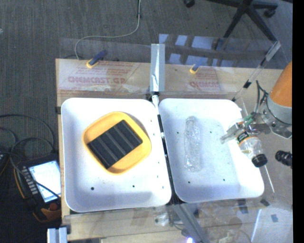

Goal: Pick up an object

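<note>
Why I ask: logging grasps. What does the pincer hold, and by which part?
It cannot be told; the pincer is blurred at the right bin's edge.

- This is a robotics lab or test room, set up for machine trials rather than everyday use.
- A robot arm (pixel 285 90), grey with an orange band, reaches in from the right, its gripper (pixel 232 133) over the right bin (pixel 247 187).
- That bin and the left bin (pixel 76 190), both shallow and white, sit side by side on a wooden counter (pixel 109 80).
- Small clamps (pixel 96 58) sit at the counter's far edge, with a metal rail (pixel 156 66) between them.
- The grey carpet floor (pixel 38 38) carries loose cables (pixel 19 126) and a handheld control device with a lit screen (pixel 42 178).
- The base of an office chair (pixel 242 14) shows at the top.
</note>
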Controlling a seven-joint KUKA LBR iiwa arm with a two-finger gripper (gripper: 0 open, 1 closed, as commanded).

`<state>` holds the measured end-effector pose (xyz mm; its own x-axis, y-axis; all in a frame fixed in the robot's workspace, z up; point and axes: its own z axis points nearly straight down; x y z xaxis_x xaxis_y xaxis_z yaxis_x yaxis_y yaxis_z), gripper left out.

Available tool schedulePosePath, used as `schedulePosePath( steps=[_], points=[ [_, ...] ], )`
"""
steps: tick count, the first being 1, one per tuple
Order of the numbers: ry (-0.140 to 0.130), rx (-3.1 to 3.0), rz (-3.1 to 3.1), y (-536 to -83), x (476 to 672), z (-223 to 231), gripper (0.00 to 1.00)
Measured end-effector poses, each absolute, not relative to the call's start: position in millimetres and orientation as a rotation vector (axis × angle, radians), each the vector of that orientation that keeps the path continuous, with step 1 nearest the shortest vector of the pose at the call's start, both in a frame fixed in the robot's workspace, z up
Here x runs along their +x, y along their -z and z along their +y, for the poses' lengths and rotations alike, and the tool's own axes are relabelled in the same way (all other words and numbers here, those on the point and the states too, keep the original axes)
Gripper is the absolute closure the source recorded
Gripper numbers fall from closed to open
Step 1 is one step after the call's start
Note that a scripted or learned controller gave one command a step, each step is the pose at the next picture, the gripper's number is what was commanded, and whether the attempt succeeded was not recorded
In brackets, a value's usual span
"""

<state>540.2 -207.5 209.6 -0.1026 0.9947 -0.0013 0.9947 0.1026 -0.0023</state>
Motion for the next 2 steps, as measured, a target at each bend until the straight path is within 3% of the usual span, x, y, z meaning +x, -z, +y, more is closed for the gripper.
schedulePosePath(
  steps=[1, 2],
  points=[
    [-0.006, -2.071, -2.362, -157.6, 598.4, -222.6, 0.0],
    [-0.005, -1.917, -2.49, -177.6, 613.4, -222.7, 0.0]
  ],
)
